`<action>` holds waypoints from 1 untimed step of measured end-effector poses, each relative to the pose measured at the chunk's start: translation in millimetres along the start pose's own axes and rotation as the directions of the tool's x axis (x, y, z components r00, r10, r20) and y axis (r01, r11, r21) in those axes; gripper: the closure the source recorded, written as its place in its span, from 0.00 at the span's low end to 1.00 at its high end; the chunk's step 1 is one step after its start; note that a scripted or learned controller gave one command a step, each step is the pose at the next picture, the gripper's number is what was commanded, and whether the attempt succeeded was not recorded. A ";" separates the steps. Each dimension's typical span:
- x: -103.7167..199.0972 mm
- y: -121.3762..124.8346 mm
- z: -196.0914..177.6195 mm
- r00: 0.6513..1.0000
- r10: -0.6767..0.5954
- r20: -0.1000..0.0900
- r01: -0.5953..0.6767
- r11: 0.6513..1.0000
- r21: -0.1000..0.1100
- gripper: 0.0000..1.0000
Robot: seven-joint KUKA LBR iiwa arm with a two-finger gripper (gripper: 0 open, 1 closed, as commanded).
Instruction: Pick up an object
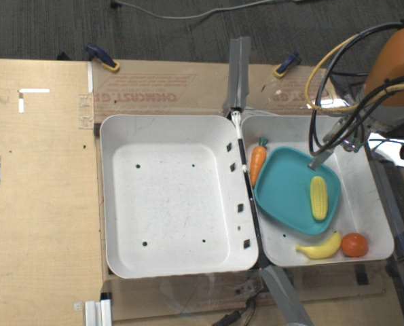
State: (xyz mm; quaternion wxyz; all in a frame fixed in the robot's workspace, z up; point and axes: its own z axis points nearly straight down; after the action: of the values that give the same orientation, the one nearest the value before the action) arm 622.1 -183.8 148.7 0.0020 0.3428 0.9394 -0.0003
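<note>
We see the right bin [378, 202] holding a teal plate [290, 195] with a corn cob [318, 197] on it, a carrot [257, 161] at the plate's left, and a banana [321, 247] beside a tomato [354, 244] near the front wall. The fingers [318, 160] hover just above the corn cob's far end; we cannot tell their spread.

The arm [392, 66] comes in from the upper right, its orange band high at the frame's edge, black cables looping around it. Below the band, the wrist angles down and leftward. The gripper [318, 160] sits low, a slim grey tip, too small to read clearly.
</note>
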 end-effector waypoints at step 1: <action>67.5 29.2 55.9 0.998 -0.055 -0.001 0.055 0.998 0.000 0.00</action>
State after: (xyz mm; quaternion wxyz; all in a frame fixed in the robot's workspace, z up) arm 589.5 -118.1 92.5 0.0015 0.3169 0.9485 -0.0002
